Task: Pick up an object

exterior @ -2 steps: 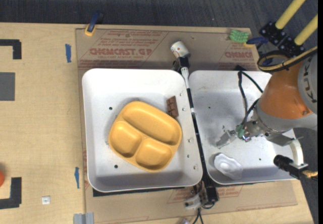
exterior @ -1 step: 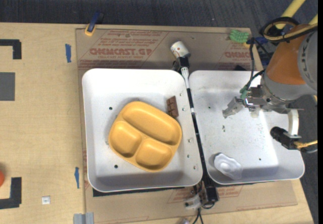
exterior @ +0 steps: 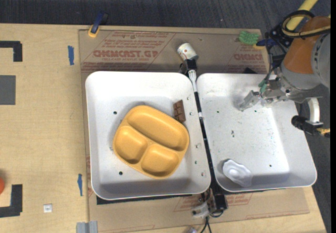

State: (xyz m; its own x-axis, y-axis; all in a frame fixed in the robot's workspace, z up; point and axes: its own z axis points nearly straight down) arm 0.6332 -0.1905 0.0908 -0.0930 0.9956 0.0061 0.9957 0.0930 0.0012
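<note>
A yellow divided plate (exterior: 151,140) lies upside down in the middle of the left bin (exterior: 100,122). A small brown block (exterior: 179,111) rests by that bin's right wall, just beyond the plate. A crumpled white object (exterior: 236,171) sits near the front left corner of the right bin (exterior: 294,169). My gripper (exterior: 253,98) hangs low over the back part of the right bin, well away from the white object. I see nothing in it.
A divider bar with a white-capped fitting (exterior: 185,51) runs between the bins. Cardboard (exterior: 131,51) lies under them, with a blue clamp (exterior: 96,25) and a green clamp (exterior: 248,38) at its back edge. The arm's orange band (exterior: 302,48) fills the upper right.
</note>
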